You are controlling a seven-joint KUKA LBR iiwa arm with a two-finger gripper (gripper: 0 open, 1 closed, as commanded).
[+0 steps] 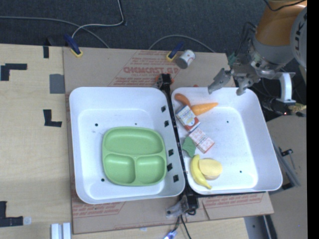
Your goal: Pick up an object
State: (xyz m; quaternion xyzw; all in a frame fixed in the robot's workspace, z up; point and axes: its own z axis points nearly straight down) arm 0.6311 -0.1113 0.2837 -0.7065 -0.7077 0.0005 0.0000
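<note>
- The two-finger gripper [230, 85] is hovering over the far rim of the right-hand white bin [259, 148], its fingers standing apart with nothing between them.
- The nearest candidate, a small orange plastic carrot [204, 107], is lying flat by the bin's far-left corner; it is probably light, rigid and a little slick, so closing across its thicker middle looks safest.
- A red sausage-shaped toy [182, 99] and a small printed carton [186, 116] are sitting just beside the carrot and are likely crowding one finger.
- Nearer the camera, a second printed carton [202, 140], a green flat piece [189, 147], a yellow banana [198, 172] and a pale yellow rounded fruit [210, 168] are lying along the left wall.
- A green compartment plate [134, 155] is resting in the left-hand white bin [84, 133], well apart.
</note>
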